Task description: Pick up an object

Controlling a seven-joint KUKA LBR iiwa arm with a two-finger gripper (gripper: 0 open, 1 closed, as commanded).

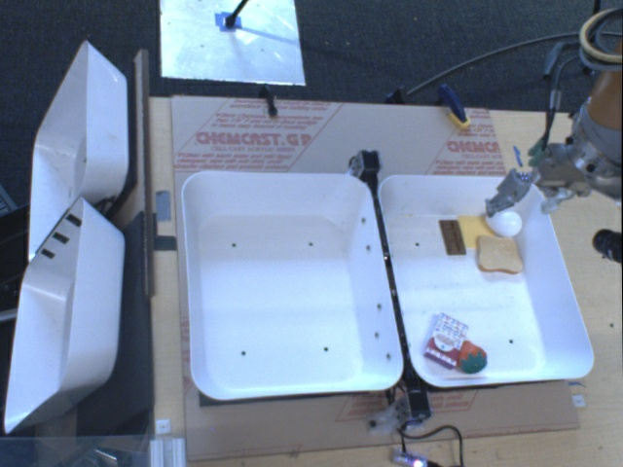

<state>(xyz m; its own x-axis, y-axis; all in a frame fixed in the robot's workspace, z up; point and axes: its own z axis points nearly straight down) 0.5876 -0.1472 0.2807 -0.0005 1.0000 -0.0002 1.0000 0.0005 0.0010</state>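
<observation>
Seen from above at a slant: a pale wooden desk [574, 261] overlaid with a tan cardboard sheet printed in red lettering [263, 134], set on a dark speckled floor [409, 27]. Carried side by side on that sheet, two shallow white plastic bins, joined along a black clip strip running between them. Left-hand white bin [282, 188] showed only bare floor dotted with small holes. Right-hand white bin [555, 339] held everything loose: a small white ball [505, 224] near the far right corner, touching a pale yellow square block [473, 228]; just beside that, a thin brown rectangular bar [452, 237]; a tan slice of toy bread [499, 254] just in front of the ball; near the front wall, a red-and-white printed packet [446, 339] touching a red toy strawberry with a green top [472, 357].

Reached in from the right, the grey arm with its two-finger gripper [510, 195] tilted down over the bin's far right corner, directly above and close to the white ball. Could not tell whether the fingers were spread or pressed together, nor whether anything sat between them.

Beyond the desk, a square shiny metal plate [263, 47] lay on the floor with a dark rod across it. Stacked at the left edge, two spare white tubs tipped on their sides [78, 261]. A blue-and-yellow clamp [454, 108] gripped the far edge of the cardboard, with dark cables trailing toward the arm.
</observation>
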